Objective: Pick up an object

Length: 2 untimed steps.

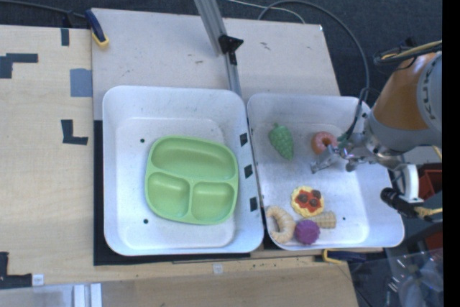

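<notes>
Two shallow white bins sit side by side at the centre of the frame. The left bin [115,154] contains a light green plastic divided plate [192,180] with three compartments, lying flat at the bin's middle.

The right bin [374,226] contains five small items. A green bumpy toy resembling a bunch of grapes [282,141] lies in the upper left part of the bin. A round orange-red toy fruit [323,141] lies right of it, near the bin's upper centre. At lower centre lies a small round yellow toy pizza with red topping [307,201]. Below it, a tan ring-shaped toy doughnut [280,224] lies along the bin's lower left edge, with a purple ball-shaped toy [307,232] just beside it on the right and a small tan waffle-textured piece [327,220] touching the purple toy's upper right.

The grey arm with its orange band [402,101] enters from the right of the frame. The gripper [332,154] is positioned over the right bin, just beside the orange-red fruit on its lower right. Finger separation cannot be determined, and no item is visibly held between the fingers.
</notes>
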Available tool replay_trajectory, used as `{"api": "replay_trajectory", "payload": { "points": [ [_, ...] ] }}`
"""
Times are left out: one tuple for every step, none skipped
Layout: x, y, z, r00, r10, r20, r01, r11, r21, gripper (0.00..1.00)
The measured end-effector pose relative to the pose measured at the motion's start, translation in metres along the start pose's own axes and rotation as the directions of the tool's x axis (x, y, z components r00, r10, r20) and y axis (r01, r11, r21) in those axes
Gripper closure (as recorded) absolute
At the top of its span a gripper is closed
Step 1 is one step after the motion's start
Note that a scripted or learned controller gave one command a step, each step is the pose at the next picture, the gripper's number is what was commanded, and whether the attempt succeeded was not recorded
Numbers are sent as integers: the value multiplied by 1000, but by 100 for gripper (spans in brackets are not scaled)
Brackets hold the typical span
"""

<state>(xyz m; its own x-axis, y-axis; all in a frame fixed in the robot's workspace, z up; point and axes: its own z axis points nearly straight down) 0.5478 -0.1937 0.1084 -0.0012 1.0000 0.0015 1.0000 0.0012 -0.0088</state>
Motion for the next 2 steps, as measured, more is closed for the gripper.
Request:
{"api": "replay_trajectory", "payload": {
  "points": [
    [0,0,20,1000,-1,3,1,1000,-8,0],
    [1,0,9,1000,-2,2,2,1000,-8,100]
  ]
}}
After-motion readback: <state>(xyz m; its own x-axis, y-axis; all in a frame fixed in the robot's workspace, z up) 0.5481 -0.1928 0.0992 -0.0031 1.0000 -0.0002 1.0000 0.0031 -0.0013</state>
